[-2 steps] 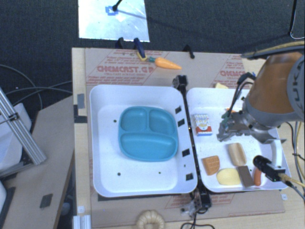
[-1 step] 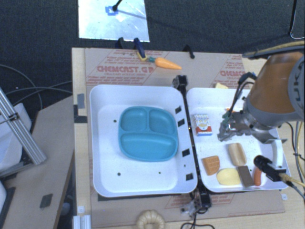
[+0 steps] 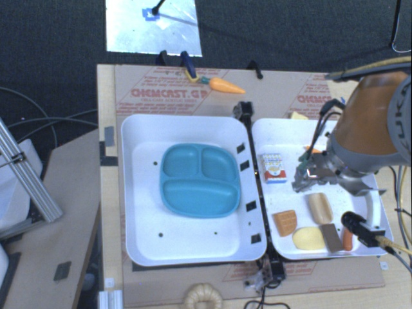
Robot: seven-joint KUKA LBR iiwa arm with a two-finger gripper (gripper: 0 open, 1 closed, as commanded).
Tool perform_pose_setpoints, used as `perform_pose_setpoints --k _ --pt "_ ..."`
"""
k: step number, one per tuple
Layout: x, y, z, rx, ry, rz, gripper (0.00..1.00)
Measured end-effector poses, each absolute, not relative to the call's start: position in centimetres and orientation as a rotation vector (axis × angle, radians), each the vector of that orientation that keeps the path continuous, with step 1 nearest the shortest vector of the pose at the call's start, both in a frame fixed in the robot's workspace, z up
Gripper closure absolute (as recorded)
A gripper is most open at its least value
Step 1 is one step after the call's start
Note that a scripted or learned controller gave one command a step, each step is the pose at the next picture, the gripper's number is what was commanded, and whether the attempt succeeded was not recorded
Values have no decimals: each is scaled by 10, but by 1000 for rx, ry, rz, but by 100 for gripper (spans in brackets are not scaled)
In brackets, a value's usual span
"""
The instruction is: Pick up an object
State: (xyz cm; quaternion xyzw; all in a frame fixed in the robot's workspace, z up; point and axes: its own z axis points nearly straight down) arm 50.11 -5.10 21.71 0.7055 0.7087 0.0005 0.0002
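**Toy food waits in the right-hand white bin under the arm**

Toy food pieces lie together in the shallow white right bin (image 3: 283, 129), and every place below is given from that bin. Near its left wall sits a small white carton with red and blue print (image 3: 273, 167). Toward its near edge lie an orange wedge-shaped piece (image 3: 285, 222), a pale yellow rounded piece (image 3: 308, 238), a tan bread-like roll (image 3: 319, 207) and a brown flat bar (image 3: 332, 237), with a slim red-orange stick (image 3: 347, 239) just beside the bar.

Above the bin's middle hangs the grey two-finger gripper (image 3: 306, 177), carried by the grey arm with its orange band (image 3: 370, 118), which comes in over the bin's right side. The gripper sits between the carton and the roll; whether its jaws are spread or pressed together cannot be told, and no piece shows between them.

Left of the bin, touching along a shared black-clipped edge, lies the second white bin (image 3: 135, 140), holding a blue three-compartment plastic plate (image 3: 199, 179). Beyond both, on the cardboard sheet (image 3: 161, 89), rests an orange toy carrot (image 3: 223, 85).
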Motion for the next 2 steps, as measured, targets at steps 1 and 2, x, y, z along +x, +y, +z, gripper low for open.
perform_pose_setpoints --k 1,2 --pt "509 -50 214 2216 2226 2 100" --pt "506 -39 225 2215 2227 4 100"
